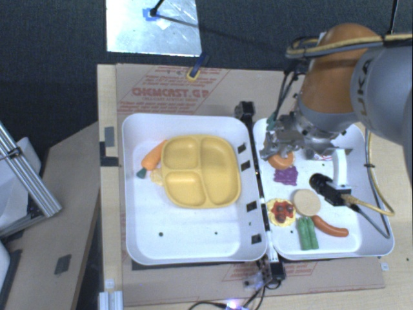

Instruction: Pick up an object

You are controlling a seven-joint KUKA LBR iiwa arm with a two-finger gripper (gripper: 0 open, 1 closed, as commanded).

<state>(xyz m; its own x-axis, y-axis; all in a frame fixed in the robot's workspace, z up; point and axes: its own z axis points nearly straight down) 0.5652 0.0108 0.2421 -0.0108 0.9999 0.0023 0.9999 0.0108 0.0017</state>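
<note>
Your pincer (pixel 282 148) hangs low over the orange piece (pixel 282 161) in the right bin (pixel 377 241); I cannot tell its state. Nothing looks lifted; the pick remains.

Red print "CHEMCAST GP" on the cardboard sheet (pixel 169 89) behind the bins.
</note>
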